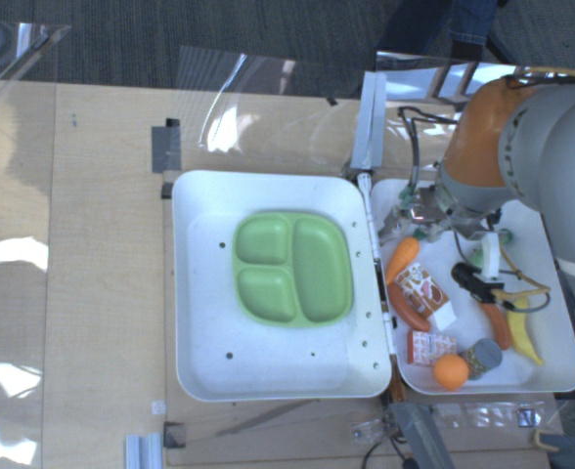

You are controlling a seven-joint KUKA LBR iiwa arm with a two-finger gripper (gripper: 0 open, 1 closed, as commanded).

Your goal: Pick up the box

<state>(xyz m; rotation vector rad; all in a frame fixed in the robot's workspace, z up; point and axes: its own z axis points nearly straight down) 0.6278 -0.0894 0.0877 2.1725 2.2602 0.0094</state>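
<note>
Your gripper (417, 213) hangs over the right bin's (561, 379) far left corner, finger state unreadable to you, while the box (426, 294) lies below beside a carrot (401, 260).

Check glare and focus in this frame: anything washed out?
Camera view: glare patches on the clear panels at the bench's left and rear; left bin bright but readable; green plate crisp; arm soft, near the lens; box slightly soft.
</note>
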